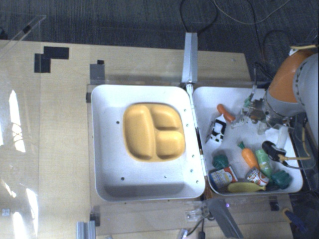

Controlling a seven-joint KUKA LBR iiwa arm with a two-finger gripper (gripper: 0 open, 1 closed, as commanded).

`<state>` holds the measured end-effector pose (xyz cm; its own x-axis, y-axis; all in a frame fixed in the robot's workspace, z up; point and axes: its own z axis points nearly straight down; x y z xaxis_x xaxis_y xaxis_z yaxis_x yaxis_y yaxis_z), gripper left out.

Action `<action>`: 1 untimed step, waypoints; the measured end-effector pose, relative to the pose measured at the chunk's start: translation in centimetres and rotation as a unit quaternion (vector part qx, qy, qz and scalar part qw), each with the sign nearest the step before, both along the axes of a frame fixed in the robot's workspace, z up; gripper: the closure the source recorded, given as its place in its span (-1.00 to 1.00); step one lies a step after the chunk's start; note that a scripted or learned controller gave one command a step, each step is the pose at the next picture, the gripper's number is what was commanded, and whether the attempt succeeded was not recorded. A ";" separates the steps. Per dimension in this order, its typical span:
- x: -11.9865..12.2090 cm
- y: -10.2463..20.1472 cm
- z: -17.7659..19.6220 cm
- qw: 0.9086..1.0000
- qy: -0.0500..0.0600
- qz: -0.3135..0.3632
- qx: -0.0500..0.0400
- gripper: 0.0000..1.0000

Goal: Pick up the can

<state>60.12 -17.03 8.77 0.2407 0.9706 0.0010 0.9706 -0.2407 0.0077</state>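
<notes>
The can (pixel 256 175) is small, with a red and white label. It lies near the front of the right bin (pixel 204 103), between a green bottle (pixel 263 162) and a yellow banana (pixel 246 186). My gripper (pixel 252 111) hangs over the back right part of that bin, below the grey wrist with the orange band. It is well behind the can and apart from it. Nothing is visibly held in it.
Around the can lie an orange carrot (pixel 249 157), a dark teal item (pixel 281 179), a printed carton (pixel 223 176) and a green toy (pixel 220 161). A black-and-white toy (pixel 216 130) and an orange piece (pixel 225 112) lie further back. The left bin (pixel 104 173) holds a yellow divided tray (pixel 152 131).
</notes>
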 end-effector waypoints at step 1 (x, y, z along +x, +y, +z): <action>-0.1 -2.5 0.0 1.000 0.000 0.000 -0.001 -1.00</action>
<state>60.02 -19.51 8.77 0.2404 0.9707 -0.0009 0.9706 -0.2404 0.0085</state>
